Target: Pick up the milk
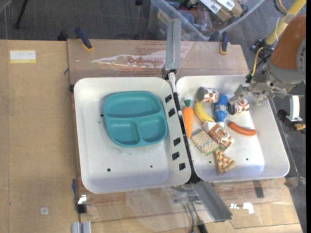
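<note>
Two white bins sit side by side on the bench; the left bin holds a teal divided plate, and the right bin holds the food items. The milk (a small orange-and-white carton) lies on its side near the middle of the right bin, touching the cracker at its left and just above the pizza slice. The gripper hangs over the bin's upper right part, up and to the right of the milk and well apart from it, with a sausage lying between them. A small red-and-white can sits right at the fingertips; whether the fingers are spread or closed cannot be told. A banana, carrot and blue bottle lie further left.
</note>
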You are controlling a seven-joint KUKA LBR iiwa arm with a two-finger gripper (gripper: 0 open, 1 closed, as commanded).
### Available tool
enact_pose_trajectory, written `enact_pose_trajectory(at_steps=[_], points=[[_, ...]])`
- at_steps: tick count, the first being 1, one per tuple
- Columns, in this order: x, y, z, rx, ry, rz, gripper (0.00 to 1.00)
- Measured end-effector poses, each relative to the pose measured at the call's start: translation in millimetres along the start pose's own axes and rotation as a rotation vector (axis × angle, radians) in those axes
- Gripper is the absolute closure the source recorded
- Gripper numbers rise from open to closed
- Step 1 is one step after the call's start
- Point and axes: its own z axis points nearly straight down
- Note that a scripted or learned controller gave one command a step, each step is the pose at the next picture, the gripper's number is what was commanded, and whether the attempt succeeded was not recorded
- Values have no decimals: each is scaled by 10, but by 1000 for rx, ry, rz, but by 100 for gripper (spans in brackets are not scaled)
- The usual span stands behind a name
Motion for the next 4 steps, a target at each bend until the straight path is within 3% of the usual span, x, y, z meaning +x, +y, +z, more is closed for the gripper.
enact_pose_trajectory(at_steps=[1, 2, 3, 4], points=[[-40, -10, 375, -16, 6, -12, 0], [-14, 13, 246, -21, 7, -15, 100], [940, 74, -677, -2, 1, -11, 100], [1942, -110, -515, 4, 2, 300, 100]])
